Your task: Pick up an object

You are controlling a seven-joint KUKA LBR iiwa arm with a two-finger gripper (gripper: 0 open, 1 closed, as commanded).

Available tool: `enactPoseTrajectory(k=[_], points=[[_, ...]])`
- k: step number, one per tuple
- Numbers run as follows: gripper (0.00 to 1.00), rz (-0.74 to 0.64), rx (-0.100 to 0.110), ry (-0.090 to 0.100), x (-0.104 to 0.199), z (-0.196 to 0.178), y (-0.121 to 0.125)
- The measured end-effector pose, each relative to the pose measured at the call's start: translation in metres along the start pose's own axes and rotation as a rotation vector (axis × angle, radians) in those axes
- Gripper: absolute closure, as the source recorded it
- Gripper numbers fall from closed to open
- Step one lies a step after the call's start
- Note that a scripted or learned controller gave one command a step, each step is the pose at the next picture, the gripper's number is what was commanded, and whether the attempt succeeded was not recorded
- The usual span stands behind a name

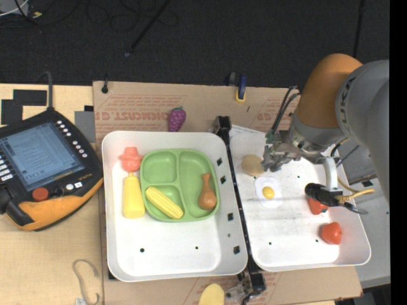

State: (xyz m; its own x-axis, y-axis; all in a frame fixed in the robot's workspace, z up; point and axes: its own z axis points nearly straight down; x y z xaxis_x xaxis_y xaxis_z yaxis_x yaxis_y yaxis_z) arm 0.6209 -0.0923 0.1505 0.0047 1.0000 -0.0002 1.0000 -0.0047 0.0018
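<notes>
Bun (252, 165) in right bin (356, 253), top-left corner, touching hand (275, 162). Hand state: cannot tell. Approach step, no grasp seen. Next: centre over bun, close, lift.

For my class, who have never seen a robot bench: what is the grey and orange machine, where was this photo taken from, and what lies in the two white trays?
The grey and orange machine is a robot arm reaching in from the right. Its gripper hangs over the right bin; I see nothing held in it. One fixed camera looks down at a slant. The left bin holds a green divided plate with toy corn and a drumstick, plus a yellow bottle. The right bin holds a fried egg, a tan piece and red toys.
</notes>
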Motion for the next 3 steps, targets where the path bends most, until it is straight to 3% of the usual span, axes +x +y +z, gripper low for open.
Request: enactPoseTrajectory(k=[1, 2, 3], points=[[1.00, -0.003, -0.001, 0.000, -0.003, -0.063, 0.001], [1.00, -0.003, 0.001, 0.001, -0.005, -0.078, 0.001], [1.00, 0.000, 0.007, 0.002, 0.012, -0.075, -0.039]])
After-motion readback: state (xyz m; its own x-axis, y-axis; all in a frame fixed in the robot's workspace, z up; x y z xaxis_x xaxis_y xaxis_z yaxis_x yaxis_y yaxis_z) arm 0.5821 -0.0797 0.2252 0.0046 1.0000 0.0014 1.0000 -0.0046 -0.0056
